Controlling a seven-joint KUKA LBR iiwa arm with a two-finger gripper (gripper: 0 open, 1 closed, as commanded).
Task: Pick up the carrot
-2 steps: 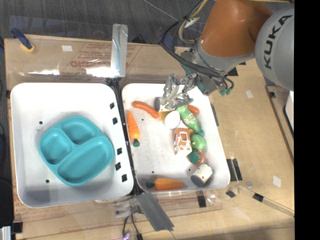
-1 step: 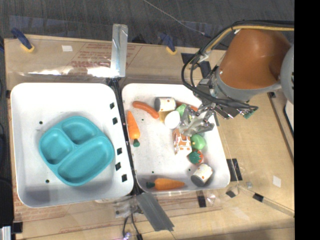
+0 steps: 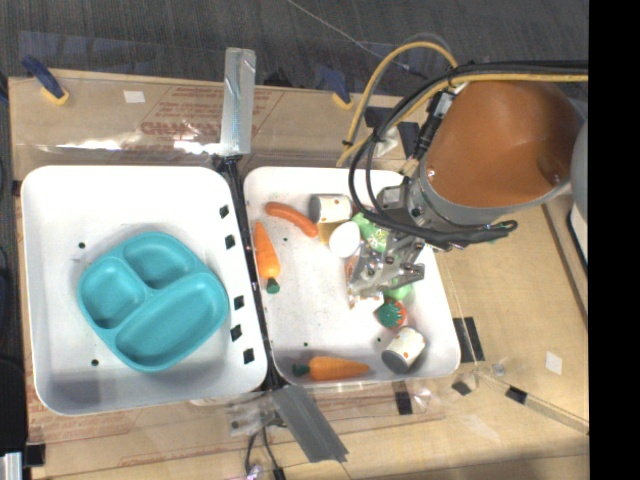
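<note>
Three carrots (image 3: pixel 266 255) lay loose in the right bin (image 3: pixel 300 308); none was lifted. Whether the jaws (image 3: pixel 372 280) were clenched, I couldn't tell

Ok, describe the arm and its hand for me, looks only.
The arm shows a broad, rounded orange band with grey casing at its edge. Black cables and a yellow one loop over it toward the wrist. The hand is a small block of bare silvery metal, seen from above over the right bin.
</note>
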